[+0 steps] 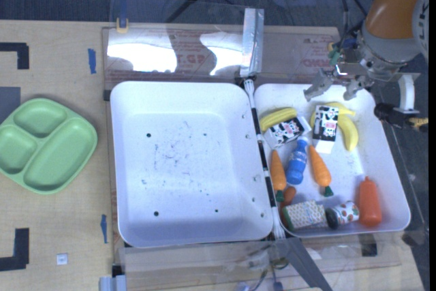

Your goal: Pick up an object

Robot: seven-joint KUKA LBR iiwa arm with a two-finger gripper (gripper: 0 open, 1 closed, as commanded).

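- Here the gripper (pixel 336 88) hangs over the far end of the right bin (pixel 397 167), its two fingers spread apart with nothing between them.
- Just beside it on the near side stands a black-and-white carton (pixel 328 126), leaning on a yellow banana (pixel 350 129); neither is within the jaws.
- Left of these lie a second banana (pixel 274 117) and a spotted box (pixel 288 130).
- Nearer the camera: a blue bottle (pixel 298 161), two carrots (pixel 278 172) (pixel 319 167), an orange bottle (pixel 368 200).
- The left bin (pixel 184 160) sits beside a green divided plate (pixel 45 144).
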